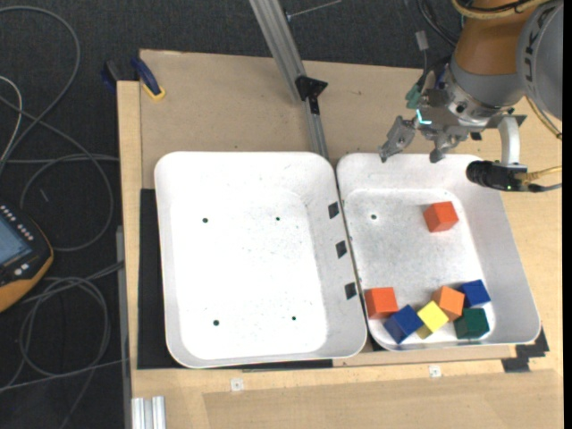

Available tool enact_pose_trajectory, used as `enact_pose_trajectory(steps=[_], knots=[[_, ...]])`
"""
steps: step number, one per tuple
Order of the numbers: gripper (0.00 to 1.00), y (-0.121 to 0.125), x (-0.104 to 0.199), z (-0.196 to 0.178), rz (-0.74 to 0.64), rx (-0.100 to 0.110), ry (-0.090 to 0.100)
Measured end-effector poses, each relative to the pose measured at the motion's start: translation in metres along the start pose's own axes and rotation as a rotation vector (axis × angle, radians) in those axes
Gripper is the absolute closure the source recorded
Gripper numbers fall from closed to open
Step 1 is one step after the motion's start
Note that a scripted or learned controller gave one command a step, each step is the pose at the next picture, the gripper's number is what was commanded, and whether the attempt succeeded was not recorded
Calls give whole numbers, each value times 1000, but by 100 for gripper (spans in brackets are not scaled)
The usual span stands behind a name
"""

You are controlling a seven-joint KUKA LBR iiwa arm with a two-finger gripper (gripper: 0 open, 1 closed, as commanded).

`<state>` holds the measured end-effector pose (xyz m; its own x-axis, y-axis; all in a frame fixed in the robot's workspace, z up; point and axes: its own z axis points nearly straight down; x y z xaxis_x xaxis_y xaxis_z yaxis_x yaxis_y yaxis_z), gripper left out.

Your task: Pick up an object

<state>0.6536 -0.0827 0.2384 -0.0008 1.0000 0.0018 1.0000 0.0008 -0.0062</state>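
Grey-fingered, my claw (413, 147) hangs spread wide and holding nothing above the right bin's (500, 239) twelve o'clock rim.

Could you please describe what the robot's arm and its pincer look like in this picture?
The arm has an orange band above a grey, rounded wrist section. Below it sits the pincer, with two slim dark metal fingers. A small teal light glows near its base, thin dark cables run along the wrist, and a black cylindrical part on a pale bracket hangs beside it.

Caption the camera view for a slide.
Open gripper above the right bin's far edge; seven coloured blocks inside.
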Motion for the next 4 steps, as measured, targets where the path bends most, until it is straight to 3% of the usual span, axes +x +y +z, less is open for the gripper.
enact_pose_trajectory(steps=[1, 4], knots=[[0, 1, 0, -3, 0, -5, 0], [0, -12, -1, 140, 1, 2, 0]])
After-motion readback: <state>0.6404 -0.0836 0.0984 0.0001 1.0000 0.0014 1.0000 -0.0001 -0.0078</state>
